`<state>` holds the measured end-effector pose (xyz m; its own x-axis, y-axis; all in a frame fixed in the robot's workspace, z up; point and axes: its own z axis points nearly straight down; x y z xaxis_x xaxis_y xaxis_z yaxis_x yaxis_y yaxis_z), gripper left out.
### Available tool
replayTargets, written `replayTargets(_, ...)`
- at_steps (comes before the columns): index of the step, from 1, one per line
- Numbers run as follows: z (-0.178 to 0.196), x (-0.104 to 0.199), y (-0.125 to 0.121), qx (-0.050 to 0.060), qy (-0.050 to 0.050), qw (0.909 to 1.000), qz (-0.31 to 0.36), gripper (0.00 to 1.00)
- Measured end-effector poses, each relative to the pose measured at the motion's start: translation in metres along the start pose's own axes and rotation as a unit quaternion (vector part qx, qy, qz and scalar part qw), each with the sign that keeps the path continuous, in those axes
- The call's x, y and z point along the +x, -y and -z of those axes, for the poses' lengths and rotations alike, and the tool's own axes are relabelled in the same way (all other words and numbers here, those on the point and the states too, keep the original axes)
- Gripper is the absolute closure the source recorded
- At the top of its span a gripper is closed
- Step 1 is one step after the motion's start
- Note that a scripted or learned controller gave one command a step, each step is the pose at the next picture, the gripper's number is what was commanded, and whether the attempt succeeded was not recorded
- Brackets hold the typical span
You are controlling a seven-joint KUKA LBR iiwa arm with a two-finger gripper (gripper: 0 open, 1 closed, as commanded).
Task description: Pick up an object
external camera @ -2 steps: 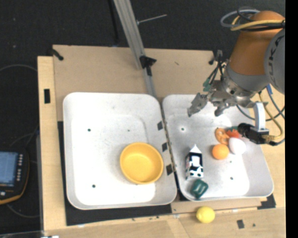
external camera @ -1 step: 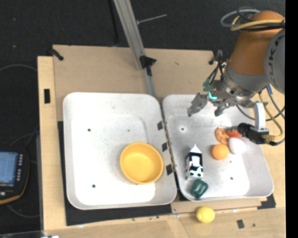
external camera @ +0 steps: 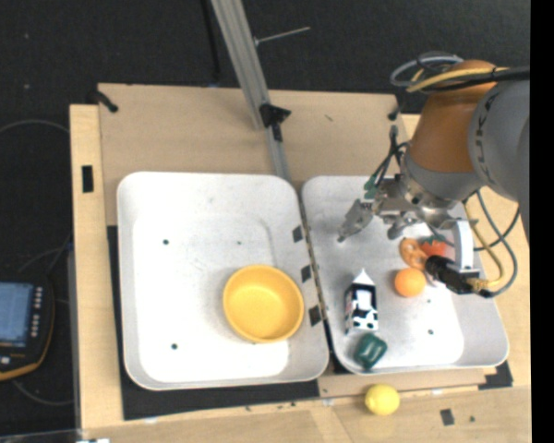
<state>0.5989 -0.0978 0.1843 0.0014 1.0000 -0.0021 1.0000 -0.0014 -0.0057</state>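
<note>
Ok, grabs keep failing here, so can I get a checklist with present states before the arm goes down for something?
1. Claw over the right bin: ok.
2. Claw free of any object: ok, nothing between its fingers.
3. Finger opening: cannot tell.
4. Targets in that bin, orange ball, milk carton, green piece: ok.
5. Claw directly above a target: not ok.
6. Everything inside the bins: not ok, a lemon lies on the bench outside.

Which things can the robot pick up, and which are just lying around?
For the job: tool; orange ball, cow carton, green thing in the right bin; yellow bowl in the left bin.

Just lying about: lemon on the bench, blue-screen handset.
</note>
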Motion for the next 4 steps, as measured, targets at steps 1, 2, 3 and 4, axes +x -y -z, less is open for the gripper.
replayTargets(1,-0.043,-0.003,0.004,-0.001,0.000,1.0000,0.000,0.00)
replayTargets(2,-0.086,-0.005,0.005,-0.001,0.000,1.0000,0.000,0.00)
replayTargets(3,-0.072,-0.005,0.003,-0.005,-0.001,1.0000,-0.003,1.00)
replayTargets(4,-0.029,-0.008,0.000,-0.006,-0.001,1.0000,-0.002,1.00)
